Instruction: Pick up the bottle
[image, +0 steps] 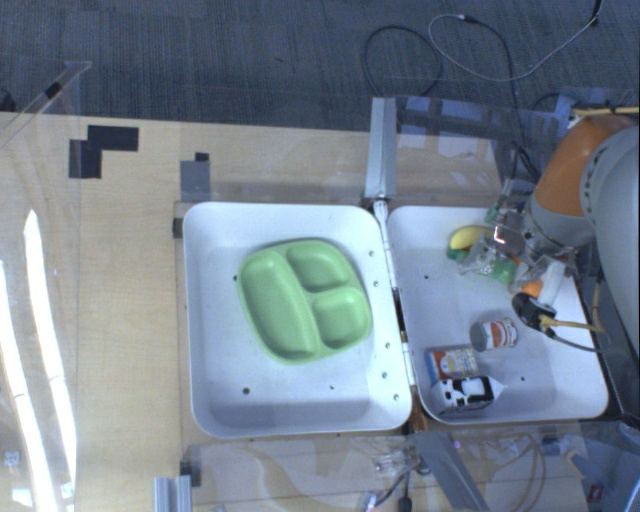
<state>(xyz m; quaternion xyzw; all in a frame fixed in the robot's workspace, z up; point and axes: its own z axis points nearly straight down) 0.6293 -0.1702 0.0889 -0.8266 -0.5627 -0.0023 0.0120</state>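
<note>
The bottle (484, 262) looks like a clear plastic one with a green label, lying in the far part of the right bin (560, 395). The arm comes in from the right, and its gripper (507, 238) hangs directly over the bottle's right end, partly covering it. I cannot make out whether the gripper touches the bottle.
A yellow fruit-like piece (465, 238) lies just left of the bottle. Nearer the front are a small can (495, 335) on its side and a printed box (458, 372) with a black-and-white item on it. The left bin (215, 400) holds a green divided tray (305, 298).
</note>
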